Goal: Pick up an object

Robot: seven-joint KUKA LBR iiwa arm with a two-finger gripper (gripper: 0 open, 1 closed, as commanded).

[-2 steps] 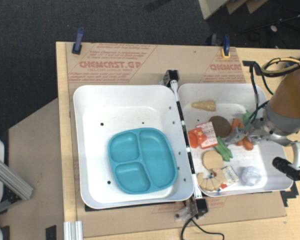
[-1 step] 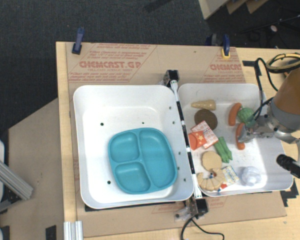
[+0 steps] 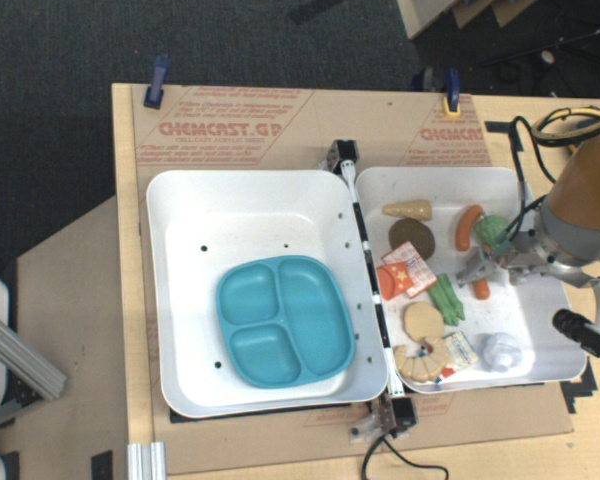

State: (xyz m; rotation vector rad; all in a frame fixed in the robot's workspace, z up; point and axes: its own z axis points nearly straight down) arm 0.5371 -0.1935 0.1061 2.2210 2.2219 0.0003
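Observation:
The right bin (image 3: pixel 540 368) holds several toy foods. Among them are a tan cone (image 3: pixel 407 209), a brown disc (image 3: pixel 412 238), an orange sausage (image 3: pixel 468 227) and a green leafy piece (image 3: pixel 492 230). There are also a red and white packet (image 3: pixel 405 271), a green pickle (image 3: pixel 446 298) and a small orange piece (image 3: pixel 481 289). My gripper (image 3: pixel 481 265) hangs low over the bin's right half, just below the green leafy piece and above the small orange piece. Nothing can be seen held in it.
A teal divided plate (image 3: pixel 283 320) lies in the left bin (image 3: pixel 180 218). Near the right bin's front sit a tan round cookie (image 3: pixel 422 320), a pastry (image 3: pixel 425 364), a white wrapper (image 3: pixel 460 348) and a pale translucent ball (image 3: pixel 500 351). Cables (image 3: pixel 540 133) run behind the arm.

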